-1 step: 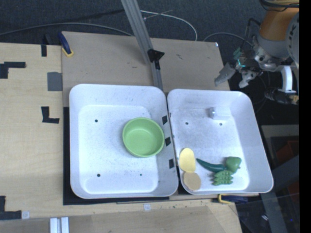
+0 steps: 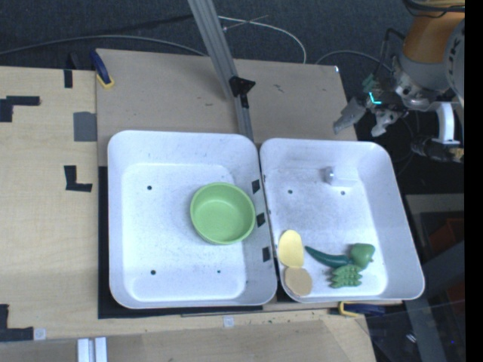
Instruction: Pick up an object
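Note:
A green bowl [image 2: 222, 213] sits in the left bin [image 2: 136, 157], toward its right side. In the right bin [image 2: 381, 194], near the front, lie a yellow oval piece [image 2: 290, 248], a tan round piece [image 2: 298, 280], a dark green pepper-like toy [image 2: 341, 256] and a small green ridged toy [image 2: 346, 277]. A small grey object [image 2: 329, 175] rests near that bin's back. My gripper [image 2: 367, 119] hangs above the bench behind the right bin's far edge, open, with nothing between its fingers.
A grey pole [image 2: 219, 51] slants down from the top to the seam between the bins. Cables [image 2: 264, 32] lie on the dark floor behind the bench. A blue and yellow clamp [image 2: 101, 69] sits at the bench's back left corner.

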Controlling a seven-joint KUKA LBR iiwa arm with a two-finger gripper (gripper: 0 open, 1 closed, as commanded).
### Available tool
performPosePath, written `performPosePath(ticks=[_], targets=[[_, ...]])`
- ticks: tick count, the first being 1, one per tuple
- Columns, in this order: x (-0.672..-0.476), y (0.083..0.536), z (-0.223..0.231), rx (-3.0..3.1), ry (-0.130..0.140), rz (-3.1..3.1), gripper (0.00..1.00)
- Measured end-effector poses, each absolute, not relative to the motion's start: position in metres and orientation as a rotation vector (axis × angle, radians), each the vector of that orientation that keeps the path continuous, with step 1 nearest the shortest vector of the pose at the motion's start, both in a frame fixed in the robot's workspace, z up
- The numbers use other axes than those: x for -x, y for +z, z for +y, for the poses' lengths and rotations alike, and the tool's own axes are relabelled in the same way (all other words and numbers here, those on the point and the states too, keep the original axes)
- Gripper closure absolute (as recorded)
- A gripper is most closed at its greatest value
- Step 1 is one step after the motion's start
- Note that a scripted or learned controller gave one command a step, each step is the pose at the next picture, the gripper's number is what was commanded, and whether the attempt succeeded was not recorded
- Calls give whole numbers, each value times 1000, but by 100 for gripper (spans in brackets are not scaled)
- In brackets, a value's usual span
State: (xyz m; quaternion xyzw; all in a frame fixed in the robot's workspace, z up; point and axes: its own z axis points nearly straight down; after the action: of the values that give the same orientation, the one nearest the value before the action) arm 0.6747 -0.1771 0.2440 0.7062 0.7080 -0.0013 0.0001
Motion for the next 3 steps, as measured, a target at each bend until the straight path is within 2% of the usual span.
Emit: performPosePath(ticks=[3], targets=[[-677, 96, -168, -2225, -17, 2225, 0]])
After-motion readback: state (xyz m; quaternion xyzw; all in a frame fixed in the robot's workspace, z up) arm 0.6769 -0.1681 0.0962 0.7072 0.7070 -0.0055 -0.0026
